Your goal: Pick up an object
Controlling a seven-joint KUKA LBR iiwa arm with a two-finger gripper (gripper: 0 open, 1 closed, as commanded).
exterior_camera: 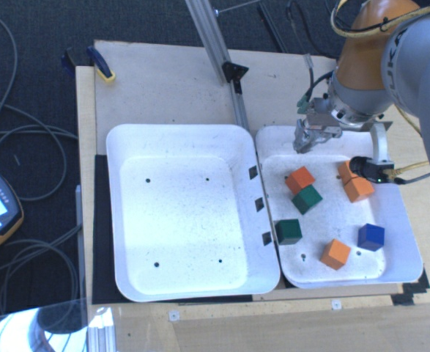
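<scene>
Looking down at a slant, we see the bench (163, 79) carrying two white bins side by side: the left bin (127, 152) and the right bin (401, 248).

The arm (390, 50) comes in from about 2 o'clock, grey with its orange band above the wrist. Its tool (306, 144) hangs over the far left corner of the right bin, at roughly 11 o'clock within that bin. We see no block between its tips, and we cannot tell whether it is spread or pressed together.

In the right bin lie six blocks. An orange block (299, 179) sits just below the tool, touching a green block (307, 198) at its 5 o'clock. A second green block (288, 231) lies nearer us, by the left wall. At 3 o'clock an orange block by the right wall (357, 185) lies beside a black fitting. A blue block (371, 236) sits at 4 o'clock, and a near orange block (335, 254) at 5 o'clock.
</scene>
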